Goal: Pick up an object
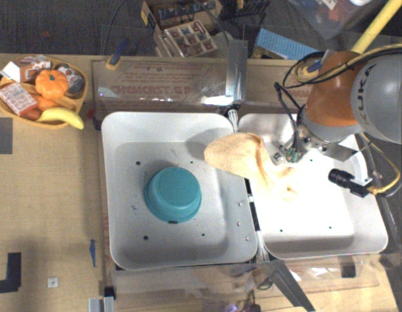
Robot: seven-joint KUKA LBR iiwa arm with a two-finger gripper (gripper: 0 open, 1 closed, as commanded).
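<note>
Left bin: I'm seeing it carrying a teal bowl, upside down near its middle.
Right bin: sitting just beside the left one.
Arm: I'm watching it reaching in over the right bin.
Yellow cloth: it's draping across the rims between both bins.
Gripper: it's hanging at the cloth's right end; I cannot tell the jaw state.

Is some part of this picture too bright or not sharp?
Camera view: the right bin floor is washed out by glare; the yellow cloth looks slightly soft; the teal bowl casts a faint shadow; the floor beyond the bench stays dark.
</note>
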